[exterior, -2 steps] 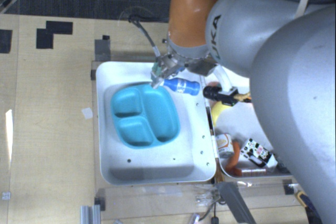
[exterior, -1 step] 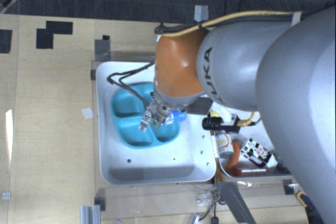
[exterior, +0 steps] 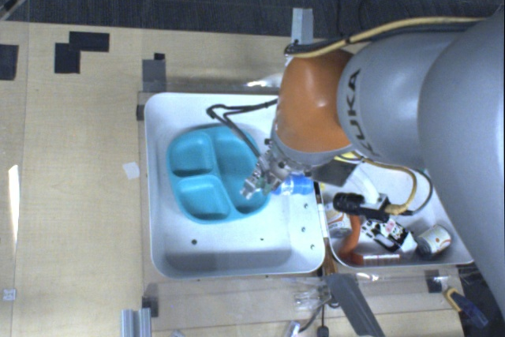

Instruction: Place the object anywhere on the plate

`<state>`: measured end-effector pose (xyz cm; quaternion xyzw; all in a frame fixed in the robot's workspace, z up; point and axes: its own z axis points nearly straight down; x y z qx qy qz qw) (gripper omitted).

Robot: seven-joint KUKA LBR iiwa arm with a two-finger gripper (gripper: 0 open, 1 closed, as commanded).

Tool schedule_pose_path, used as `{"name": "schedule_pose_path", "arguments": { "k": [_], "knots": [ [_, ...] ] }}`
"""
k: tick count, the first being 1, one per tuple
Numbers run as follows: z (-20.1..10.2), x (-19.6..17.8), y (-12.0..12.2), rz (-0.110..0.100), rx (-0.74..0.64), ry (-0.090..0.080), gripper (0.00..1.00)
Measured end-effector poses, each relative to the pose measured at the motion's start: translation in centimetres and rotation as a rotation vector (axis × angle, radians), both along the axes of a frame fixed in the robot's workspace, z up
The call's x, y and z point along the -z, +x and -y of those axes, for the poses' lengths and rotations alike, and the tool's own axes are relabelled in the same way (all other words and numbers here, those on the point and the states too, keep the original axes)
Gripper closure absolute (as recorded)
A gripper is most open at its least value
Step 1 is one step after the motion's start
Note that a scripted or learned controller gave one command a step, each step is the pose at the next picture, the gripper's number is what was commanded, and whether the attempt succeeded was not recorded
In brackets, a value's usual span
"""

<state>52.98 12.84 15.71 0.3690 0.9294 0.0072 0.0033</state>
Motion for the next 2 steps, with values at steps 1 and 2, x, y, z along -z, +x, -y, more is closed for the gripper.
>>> {"name": "schedule_pose_path", "arguments": {
  "k": [1, 2],
  "knots": [
    [1.3, -3.2, 0.3, 0.001, 0.077, 0.006, 1.0],
    [-1.4, -12.4, 1.7, -0.006, 0.22, -0.007, 1.0]
  ]
}}
